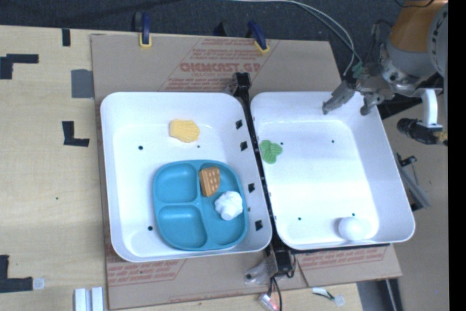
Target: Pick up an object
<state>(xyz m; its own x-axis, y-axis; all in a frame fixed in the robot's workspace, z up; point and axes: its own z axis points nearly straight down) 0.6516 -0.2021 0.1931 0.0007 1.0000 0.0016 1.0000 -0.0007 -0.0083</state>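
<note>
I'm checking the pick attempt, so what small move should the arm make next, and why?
Probably ease the gripper forward and down toward the white ball. It hovers open over the right bin's back rim, holding nothing.

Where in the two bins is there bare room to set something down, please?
The right bin is mostly bare between the green piece by its left wall and the white ball at its near edge. The left bin is crowded: the blue tray fills its near half, leaving bare floor around the yellow piece.
</note>
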